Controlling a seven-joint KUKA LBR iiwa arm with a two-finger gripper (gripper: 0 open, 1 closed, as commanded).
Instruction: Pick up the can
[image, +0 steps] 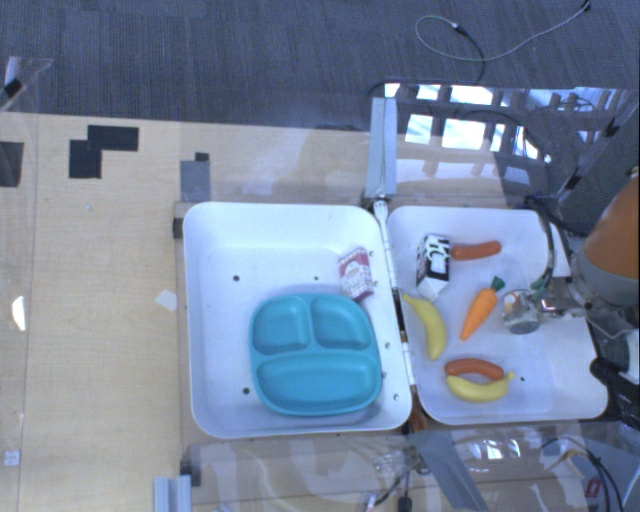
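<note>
The can (355, 273), red with a white label, lies on its side in the left bin (215, 300), close to that bin's right wall and just above the blue plate. My gripper (521, 311) is low in the right bin (570, 390), beside the carrot's right side. It is well to the right of the can, with the wall between the bins in between. The grey arm with its orange band (612, 240) comes in from the right edge.
A blue divided plate (315, 352) fills the lower middle of the left bin. The right bin holds a black-and-white carton (433, 262), a carrot (479, 310), two sausages (474, 250) (475, 368) and two bananas (429, 324) (482, 388).
</note>
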